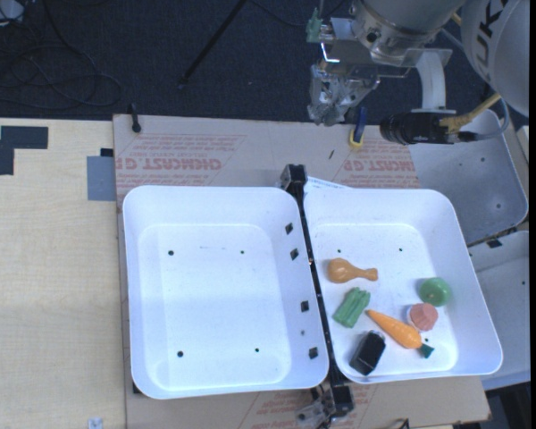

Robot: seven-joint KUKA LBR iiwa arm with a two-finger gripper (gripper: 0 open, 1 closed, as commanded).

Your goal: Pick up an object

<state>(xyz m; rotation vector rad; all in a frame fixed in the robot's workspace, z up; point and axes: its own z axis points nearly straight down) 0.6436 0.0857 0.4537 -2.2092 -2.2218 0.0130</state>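
Note:
The right bin (447,211) holds several small objects. An orange drumstick-shaped piece (350,272) lies near its middle, with a green ridged piece (351,307) just below it. An orange carrot (396,329) lies slantwise toward the front, a black block (368,353) sits at the front edge, a pink round piece (422,316) and a green round piece (435,290) rest at the right. My gripper (329,105) hangs high above the bench behind the bins, far from all of them, with nothing seen between its fingers.
The left bin (143,217) stands beside the right one, joined by a black divider rail (305,275). Both rest on a cardboard sheet (205,155). A wooden bench top (45,266) spreads to the left. Cables lie on the dark floor behind.

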